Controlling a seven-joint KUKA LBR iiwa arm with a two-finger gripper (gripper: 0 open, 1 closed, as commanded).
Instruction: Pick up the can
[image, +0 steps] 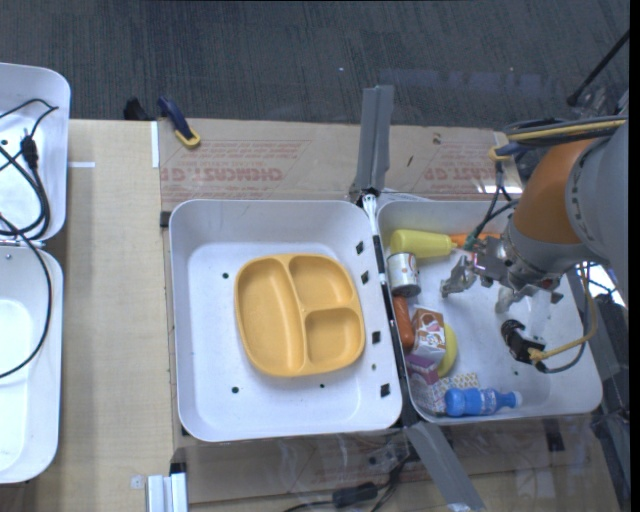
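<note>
Shiny metal can, matt plastic tray — smooth white bins

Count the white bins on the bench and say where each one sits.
2. The left bin holds a yellow divided plate. The right bin, touching its side, holds the can and other items, with the gripper above it.

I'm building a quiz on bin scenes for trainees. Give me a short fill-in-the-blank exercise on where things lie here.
1. The yellow divided plate lies in the ____ bin.
2. The can lies against the right bin's ____ wall.
3. The blue bottle lies on its ____.
4. The gripper hangs to the ____ of the can.

Missing words: left; left; side; right
</note>
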